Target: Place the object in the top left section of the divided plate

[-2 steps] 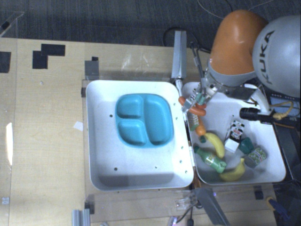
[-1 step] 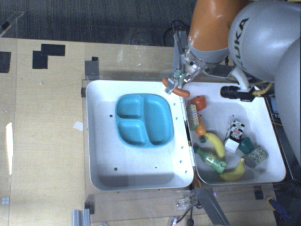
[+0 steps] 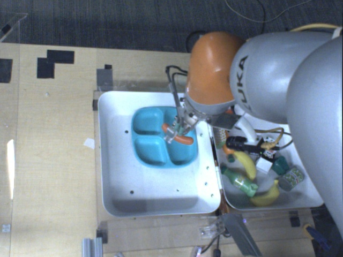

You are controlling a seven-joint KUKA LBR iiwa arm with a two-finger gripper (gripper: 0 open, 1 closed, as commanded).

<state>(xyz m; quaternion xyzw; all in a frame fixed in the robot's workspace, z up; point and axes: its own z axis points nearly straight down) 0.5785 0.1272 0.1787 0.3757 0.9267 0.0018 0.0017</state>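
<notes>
Orange object [image 3: 181,138] was pinched between the closed fingers of the gripper [image 3: 174,133], over the blue divided plate [image 3: 153,149], near its right edge in the left bin [image 3: 115,197]. Placing step; next move likely calls for shifting toward the top-left section before release.

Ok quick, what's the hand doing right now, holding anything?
Hand: over the blue divided plate, closed on an orange object.

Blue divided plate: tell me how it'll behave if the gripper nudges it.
The blue divided plate looks like light moulded plastic, so it would probably slide on the smooth white bin rather than tip. Its low, wide shape suggests it stays flat and rigid.
</notes>
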